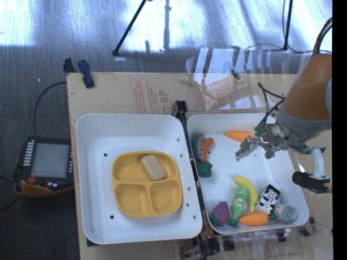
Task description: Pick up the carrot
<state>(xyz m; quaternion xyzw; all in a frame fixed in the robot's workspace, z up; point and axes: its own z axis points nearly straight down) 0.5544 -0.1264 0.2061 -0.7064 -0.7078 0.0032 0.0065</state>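
Hand sits over the right bin, upper-middle area, arm coming in from the right. Fingers look spread apart with nothing between them. Carrot lies flat on the bin floor near the back wall, just up-left of the hand; can't tell if a fingertip touches it. A second orange carrot-like piece lies at the front of the same bin, next to the green bottle, banana, grapes and small milk carton. More toy food is against the bin's left wall. Left bin holds a yellow divided tray with a tan block in its top compartment. Both bins are on the worktop.
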